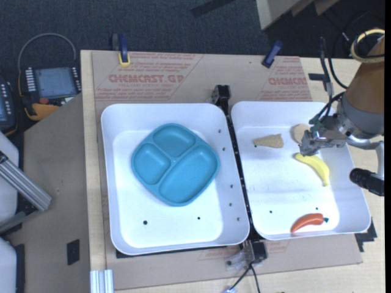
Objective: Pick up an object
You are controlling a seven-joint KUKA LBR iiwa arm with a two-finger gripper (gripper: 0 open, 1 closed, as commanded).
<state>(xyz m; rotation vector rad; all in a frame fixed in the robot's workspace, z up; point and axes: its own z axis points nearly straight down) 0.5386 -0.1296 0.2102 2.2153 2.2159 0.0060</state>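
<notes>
Hovering hand (310,142) just above banana (315,167) stem end; finger state unclear.

Even, bright overhead light washes the two white bins (238,176) nearly featureless; shadows are soft and faint, the dark floor stays dim, and focus is slightly soft throughout
</notes>
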